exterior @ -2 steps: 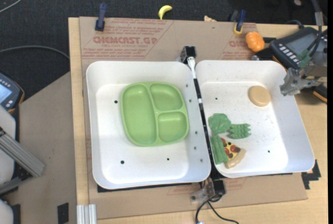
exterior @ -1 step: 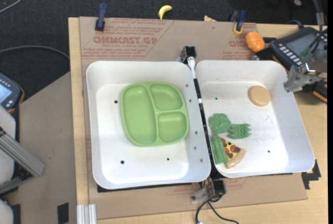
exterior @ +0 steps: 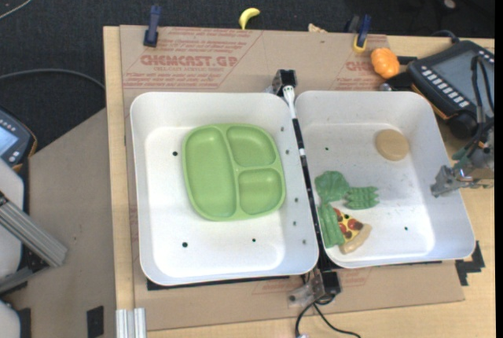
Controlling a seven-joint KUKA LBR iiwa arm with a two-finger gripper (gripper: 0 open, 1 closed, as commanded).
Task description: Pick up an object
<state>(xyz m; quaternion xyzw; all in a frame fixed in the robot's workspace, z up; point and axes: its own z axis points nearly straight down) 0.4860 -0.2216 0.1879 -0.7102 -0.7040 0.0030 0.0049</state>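
A toy pizza slice [exterior: 353, 231] lies low in the right bin [exterior: 416, 112] against its left wall, touching a green leafy toy [exterior: 343, 191] just above it, while a tan round disc [exterior: 391, 145] sits well apart toward the bin's upper right. The gripper [exterior: 446, 181] shows at the right bin's right rim, nothing visible between its fingers, and I cannot tell whether they are parted or together. A green divided plate [exterior: 233, 170] rests in the left bin [exterior: 157, 124] on the bench [exterior: 196, 61].
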